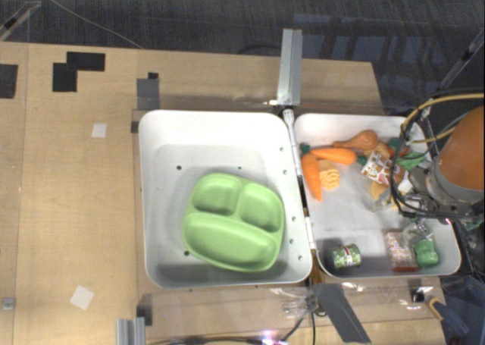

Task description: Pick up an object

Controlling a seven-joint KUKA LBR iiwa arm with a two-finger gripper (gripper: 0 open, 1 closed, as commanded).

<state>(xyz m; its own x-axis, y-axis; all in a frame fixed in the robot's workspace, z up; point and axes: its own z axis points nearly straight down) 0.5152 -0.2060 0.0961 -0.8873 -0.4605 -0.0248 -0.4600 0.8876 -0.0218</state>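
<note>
The right bin [356, 218] holds several small items. An orange carrot [336, 155] lies near its far left, beside a second orange piece [311, 178] and a ridged yellow-orange piece [330, 178]. A tan pear-shaped toy [362, 140] and a printed snack packet [376, 167] lie further right. A green can [347, 255] rests on its side at the near edge. A clear packet with reddish contents [399, 250] and a green toy [426, 253] sit at the near right corner. My gripper [415, 222] hangs low just above that packet and green toy, under the grey wrist and cables.
The left bin [163, 184] holds a green divided plate [235, 221]. A metal post [290, 70] stands behind the divider between the bins. The arm's orange band [464, 146] overhangs the right bin's right wall.
</note>
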